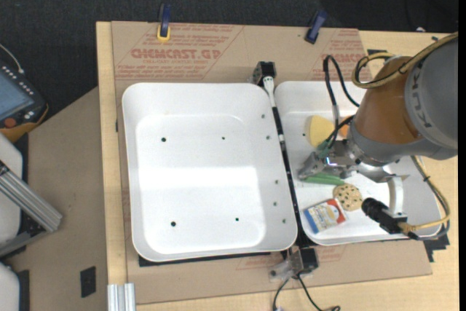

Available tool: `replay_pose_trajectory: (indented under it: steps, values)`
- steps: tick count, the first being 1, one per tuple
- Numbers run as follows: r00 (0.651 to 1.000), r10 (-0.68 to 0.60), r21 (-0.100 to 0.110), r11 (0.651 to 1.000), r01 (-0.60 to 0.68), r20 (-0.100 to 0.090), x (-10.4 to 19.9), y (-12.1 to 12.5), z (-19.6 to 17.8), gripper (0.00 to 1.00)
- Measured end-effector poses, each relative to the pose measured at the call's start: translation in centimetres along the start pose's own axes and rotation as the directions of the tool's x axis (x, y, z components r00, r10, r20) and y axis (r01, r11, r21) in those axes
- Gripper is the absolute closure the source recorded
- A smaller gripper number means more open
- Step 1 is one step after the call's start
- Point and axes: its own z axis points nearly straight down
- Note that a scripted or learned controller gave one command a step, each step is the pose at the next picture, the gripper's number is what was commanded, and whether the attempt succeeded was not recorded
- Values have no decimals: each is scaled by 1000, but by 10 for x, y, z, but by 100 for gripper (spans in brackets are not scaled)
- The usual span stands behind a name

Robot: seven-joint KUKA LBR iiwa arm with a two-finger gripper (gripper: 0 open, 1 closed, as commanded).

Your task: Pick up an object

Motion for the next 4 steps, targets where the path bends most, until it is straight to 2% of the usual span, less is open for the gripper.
replay_pose_trajectory:
  steps: [1, 2, 3, 4]
  values:
    - [1000, 4, -9, 1000, -4, 4, -3, 3, -12, 100]
    - [1000, -7, -19, 1000, 7, 2, 73, 55, -108, 100]
    - [1000, 14, -10, 1000, -14, 10, -49, 15, -138, 100]
    - [1000, -3, -11, 1000, 3, 3, 18, -38, -218, 100]
